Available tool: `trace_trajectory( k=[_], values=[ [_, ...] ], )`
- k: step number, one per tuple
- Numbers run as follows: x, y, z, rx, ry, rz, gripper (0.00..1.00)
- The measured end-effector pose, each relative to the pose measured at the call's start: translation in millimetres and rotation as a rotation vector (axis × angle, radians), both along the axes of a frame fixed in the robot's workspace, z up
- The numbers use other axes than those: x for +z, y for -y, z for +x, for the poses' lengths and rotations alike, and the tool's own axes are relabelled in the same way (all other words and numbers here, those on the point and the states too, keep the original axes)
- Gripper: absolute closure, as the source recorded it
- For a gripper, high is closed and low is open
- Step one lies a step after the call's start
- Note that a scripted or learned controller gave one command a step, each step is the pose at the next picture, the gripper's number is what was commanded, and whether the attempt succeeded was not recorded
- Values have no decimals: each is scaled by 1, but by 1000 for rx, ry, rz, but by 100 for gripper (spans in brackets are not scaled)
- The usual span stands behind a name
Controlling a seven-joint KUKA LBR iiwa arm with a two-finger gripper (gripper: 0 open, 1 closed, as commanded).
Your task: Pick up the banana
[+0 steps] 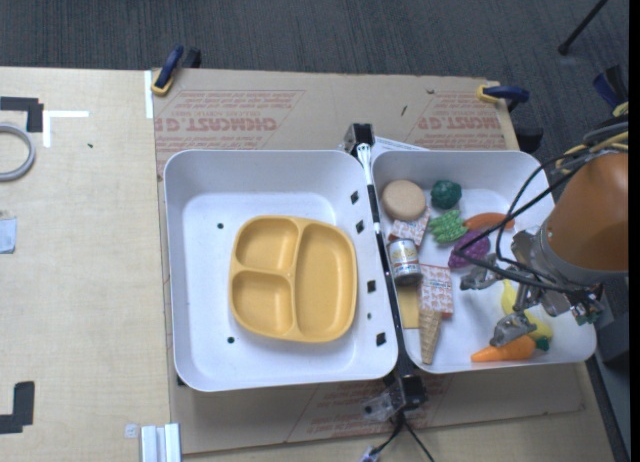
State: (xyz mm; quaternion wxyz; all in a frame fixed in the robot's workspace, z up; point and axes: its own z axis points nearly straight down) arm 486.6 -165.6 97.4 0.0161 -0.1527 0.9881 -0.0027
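The banana (509, 297) is yellow and lies near the right end of the right bin (455, 358). Only small yellow parts of it show, since the gripper (514, 327) hangs right over it. The gripper sits low in the bin, just above an orange carrot (505, 352) at the front wall. The arm's orange band (598, 212) is above the bin's right edge, with cables running down to the wrist.
The right bin also holds a beige bun (404, 199), green broccoli (445, 192), a purple eggplant (472, 247), a small can (404, 260), a wafer pack (436, 290) and an ice cream cone (430, 335). A yellow divided plate (295, 278) lies in the left bin (190, 250).
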Motion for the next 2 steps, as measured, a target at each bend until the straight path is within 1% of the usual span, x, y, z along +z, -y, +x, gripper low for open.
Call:
trace_trajectory(
  k=[1,2],
  values=[
    [0,-15,5,544,-17,-9,0],
    [-3,7,5,727,-11,-11,0]
  ],
)
